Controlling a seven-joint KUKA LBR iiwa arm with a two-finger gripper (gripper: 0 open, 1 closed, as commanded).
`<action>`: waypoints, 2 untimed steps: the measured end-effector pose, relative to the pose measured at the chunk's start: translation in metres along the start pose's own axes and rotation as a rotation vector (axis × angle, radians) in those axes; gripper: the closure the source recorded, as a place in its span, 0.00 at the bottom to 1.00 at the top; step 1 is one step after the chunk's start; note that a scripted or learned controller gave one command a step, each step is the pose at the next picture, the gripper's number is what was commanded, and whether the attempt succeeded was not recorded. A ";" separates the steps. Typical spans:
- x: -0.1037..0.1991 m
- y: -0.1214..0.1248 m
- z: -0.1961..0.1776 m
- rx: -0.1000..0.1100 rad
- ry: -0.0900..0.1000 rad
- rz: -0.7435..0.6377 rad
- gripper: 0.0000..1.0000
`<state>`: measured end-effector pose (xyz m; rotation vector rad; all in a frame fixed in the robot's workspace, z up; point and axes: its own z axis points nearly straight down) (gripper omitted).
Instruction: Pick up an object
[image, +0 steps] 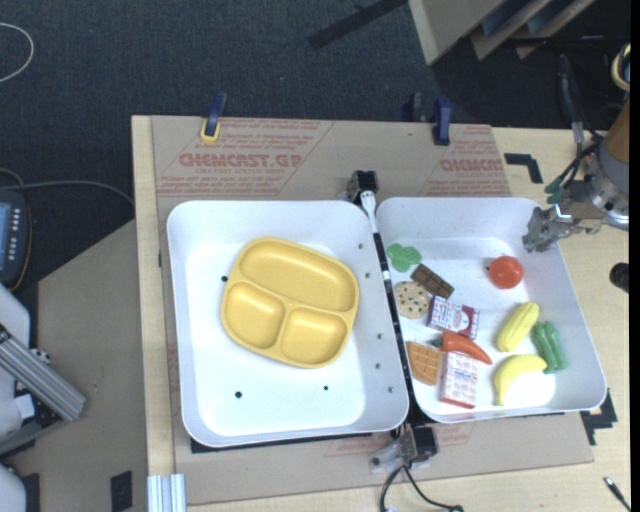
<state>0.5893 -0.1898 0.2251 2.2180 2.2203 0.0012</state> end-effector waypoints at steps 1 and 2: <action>0.054 -0.016 0.009 0.006 0.003 -0.002 1.00; 0.105 -0.034 -0.005 0.004 0.005 -0.004 1.00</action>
